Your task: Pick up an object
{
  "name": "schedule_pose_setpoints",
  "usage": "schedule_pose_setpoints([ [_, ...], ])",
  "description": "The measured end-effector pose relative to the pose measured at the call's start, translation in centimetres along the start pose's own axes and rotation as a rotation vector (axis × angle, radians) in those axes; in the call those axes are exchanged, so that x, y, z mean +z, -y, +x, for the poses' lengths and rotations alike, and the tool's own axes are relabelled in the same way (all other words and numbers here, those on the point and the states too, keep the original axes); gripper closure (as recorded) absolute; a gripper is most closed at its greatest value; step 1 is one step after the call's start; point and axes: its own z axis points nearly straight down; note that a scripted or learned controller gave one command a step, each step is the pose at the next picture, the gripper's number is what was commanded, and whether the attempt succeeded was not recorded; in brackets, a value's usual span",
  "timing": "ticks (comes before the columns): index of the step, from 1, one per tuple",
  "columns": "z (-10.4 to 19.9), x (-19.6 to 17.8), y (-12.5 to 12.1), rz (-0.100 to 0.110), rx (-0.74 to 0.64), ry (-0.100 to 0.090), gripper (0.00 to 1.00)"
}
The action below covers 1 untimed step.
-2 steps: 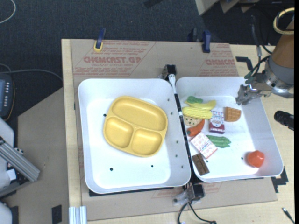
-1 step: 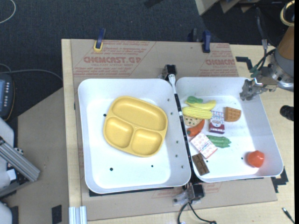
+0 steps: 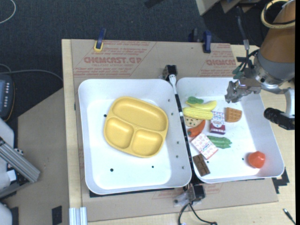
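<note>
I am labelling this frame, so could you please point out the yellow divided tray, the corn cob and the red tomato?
yellow divided tray (image 3: 136, 126): camera view, central ridge between its compartments.
corn cob (image 3: 198, 112): camera view, middle of the cob.
red tomato (image 3: 256, 159): camera view, centre of its top.

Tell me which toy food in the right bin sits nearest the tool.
The waffle, the brown square piece just below the tool. The corn, red tomato and chocolate bar all lie farther off.

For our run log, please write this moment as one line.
arm: over right bin | gripper: above waffle, holding nothing visible | yellow tray: in left bin | pick: not yet done
</note>
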Motion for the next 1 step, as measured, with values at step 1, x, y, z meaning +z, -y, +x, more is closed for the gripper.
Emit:
schedule_pose_setpoints([
  [1,6.00,-0.49,0.03,0.000,-0.001,0.000,1.00],
])
